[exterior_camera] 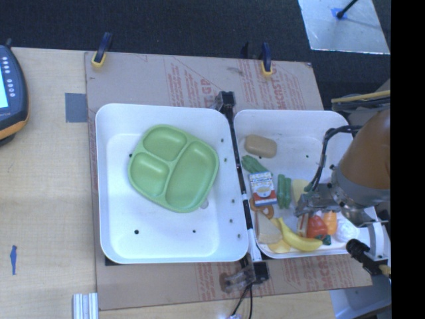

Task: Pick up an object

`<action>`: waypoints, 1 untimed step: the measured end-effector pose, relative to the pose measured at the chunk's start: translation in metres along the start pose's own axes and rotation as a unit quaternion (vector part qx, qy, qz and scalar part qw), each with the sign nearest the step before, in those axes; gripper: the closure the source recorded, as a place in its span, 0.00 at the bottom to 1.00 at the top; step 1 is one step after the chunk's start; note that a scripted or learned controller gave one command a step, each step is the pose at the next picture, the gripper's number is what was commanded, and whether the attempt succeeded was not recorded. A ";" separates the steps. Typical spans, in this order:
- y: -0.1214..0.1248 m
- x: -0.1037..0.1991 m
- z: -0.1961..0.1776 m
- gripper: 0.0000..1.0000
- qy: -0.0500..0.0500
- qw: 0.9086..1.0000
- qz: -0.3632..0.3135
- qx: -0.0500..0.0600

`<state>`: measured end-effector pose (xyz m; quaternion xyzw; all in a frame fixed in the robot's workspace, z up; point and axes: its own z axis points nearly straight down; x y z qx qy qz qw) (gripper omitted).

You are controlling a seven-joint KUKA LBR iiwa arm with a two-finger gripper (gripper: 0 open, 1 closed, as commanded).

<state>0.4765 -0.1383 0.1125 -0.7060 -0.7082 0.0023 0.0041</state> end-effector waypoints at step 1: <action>0.000 0.004 -0.096 1.00 -0.002 1.000 -0.001 -0.008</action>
